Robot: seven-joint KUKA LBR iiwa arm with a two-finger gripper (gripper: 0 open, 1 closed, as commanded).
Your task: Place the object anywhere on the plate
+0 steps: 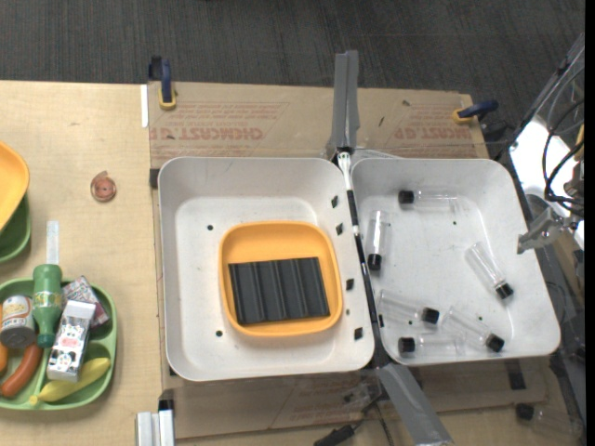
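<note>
An orange square plate (279,234) with rounded corners lies in the middle of the left white bin (186,249). A dark grey ribbed slab (279,289) rests flat on the plate and covers most of its floor. The right white bin (437,249) holds several clear tubes with black caps: one near the back (423,197), one along the left wall (375,242), one lying at an angle on the right (487,269), and others along the front (437,342).
A grey metal post (345,100) stands behind the seam between the bins. On the wooden table at the left sit a green plate of toy food (56,342), a yellow bowl (9,193) and a small pink disc (103,187). Cables and a metal frame (558,193) crowd the right edge.
</note>
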